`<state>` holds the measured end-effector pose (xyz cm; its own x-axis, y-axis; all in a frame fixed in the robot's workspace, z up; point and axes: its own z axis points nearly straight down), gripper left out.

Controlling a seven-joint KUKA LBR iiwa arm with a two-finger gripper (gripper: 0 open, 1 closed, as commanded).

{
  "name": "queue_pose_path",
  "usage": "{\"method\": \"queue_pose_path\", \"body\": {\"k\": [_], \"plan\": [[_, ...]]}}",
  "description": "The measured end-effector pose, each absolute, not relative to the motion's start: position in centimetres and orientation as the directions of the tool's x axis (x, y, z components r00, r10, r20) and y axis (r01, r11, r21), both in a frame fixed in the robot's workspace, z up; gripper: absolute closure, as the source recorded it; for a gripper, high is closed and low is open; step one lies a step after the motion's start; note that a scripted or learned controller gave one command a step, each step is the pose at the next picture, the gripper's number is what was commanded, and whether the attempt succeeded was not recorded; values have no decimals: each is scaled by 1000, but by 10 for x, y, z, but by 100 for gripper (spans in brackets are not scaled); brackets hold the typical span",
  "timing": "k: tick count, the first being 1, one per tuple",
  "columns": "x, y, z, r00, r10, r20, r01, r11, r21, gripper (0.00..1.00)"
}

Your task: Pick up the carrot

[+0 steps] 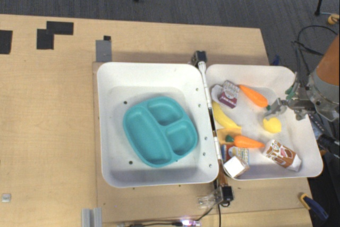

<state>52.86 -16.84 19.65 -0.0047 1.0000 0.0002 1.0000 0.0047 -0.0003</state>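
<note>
On your bench (pixel 53 114) sit two white bins side by side. The left bin (pixel 114 87) holds a teal tray (pixel 159 131) with three parts. The right bin (pixel 305 159) holds the toys. You see two carrots there. One carrot (pixel 253 95) lies near the back, next to a purple-and-white packet (pixel 227 94). The other carrot (pixel 246 141) lies lower down, just beside a banana (pixel 224 118) and near a brown milk carton (pixel 280 155). Your gripper (pixel 280 106) hangs over the right side of that bin, above a small yellow fruit (pixel 272 125). Its jaws hold nothing, and you cannot tell how wide they are.
</note>
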Motion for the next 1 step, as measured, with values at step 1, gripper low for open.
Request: {"method": "queue_pose_path", "body": {"k": [1], "plan": [[583,-190,84,3,1000,-1,1000,-3,3,0]]}}
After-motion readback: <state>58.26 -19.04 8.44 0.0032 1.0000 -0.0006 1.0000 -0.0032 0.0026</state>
